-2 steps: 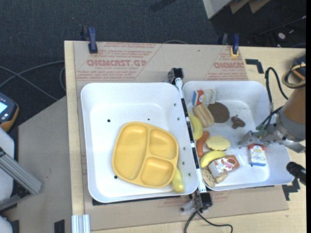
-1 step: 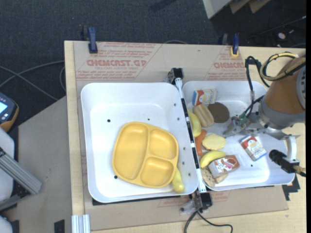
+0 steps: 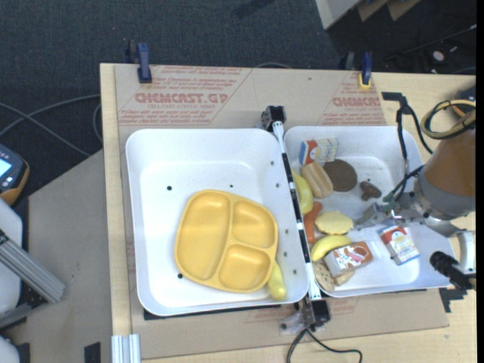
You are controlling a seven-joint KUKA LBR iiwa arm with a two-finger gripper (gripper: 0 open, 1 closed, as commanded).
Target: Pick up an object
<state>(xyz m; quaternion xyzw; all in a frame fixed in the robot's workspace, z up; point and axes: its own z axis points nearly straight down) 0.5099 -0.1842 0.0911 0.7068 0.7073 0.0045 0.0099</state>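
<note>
The arm comes in over the right bin [image 3: 412, 280], and its gripper [image 3: 380, 212] hangs low among the toy food there; I cannot tell whether it is open or closed, and nothing can be seen caught in it. Taking the gripper as the landmark: a small red-and-white carton [image 3: 399, 245] lies just beside it toward the bin's front edge, a pale yellow round piece [image 3: 333, 222] sits near it toward the left bin, with a banana [image 3: 330, 244] just in front of that, and a brown disc [image 3: 342, 175] lies behind it toward the back wall. A yellow divided tray [image 3: 225, 240] rests well apart, in the left bin [image 3: 151, 172] on the counter [image 3: 189, 97].

I judge this to be the reach-and-descend step, with no pick yet made. The next move calls for settling on one piece, likely the carton or the pale round piece, centring over it, closing and lifting straight up clear of its neighbours
</note>
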